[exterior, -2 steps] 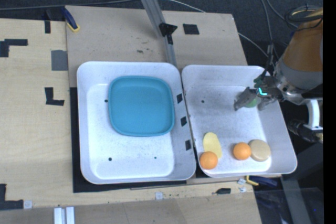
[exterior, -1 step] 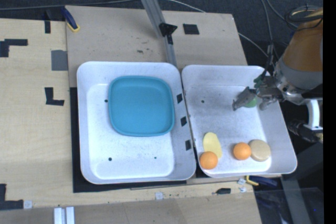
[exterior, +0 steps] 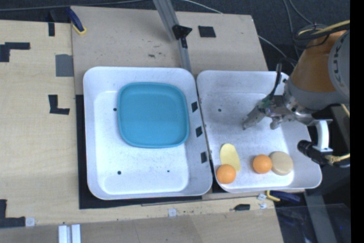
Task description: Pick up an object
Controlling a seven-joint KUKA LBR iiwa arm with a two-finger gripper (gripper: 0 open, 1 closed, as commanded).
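Jaws (exterior: 263, 115) seen spread, nothing held, at right bin (exterior: 227, 88) centre; orange ball (exterior: 261, 164) and beige disc (exterior: 281, 163) lie lower in frame, directly below.

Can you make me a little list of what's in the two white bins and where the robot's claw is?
left bin: a blue plate lying flat
right bin: a yellow piece, two orange balls, a beige round thing
orange ball, left one: touching the yellow piece, near the front edge
orange ball, right one: right beside the beige round thing
claw: over the right bin, above the small things, holding nothing, fingers spread
arm: reaching in from the right
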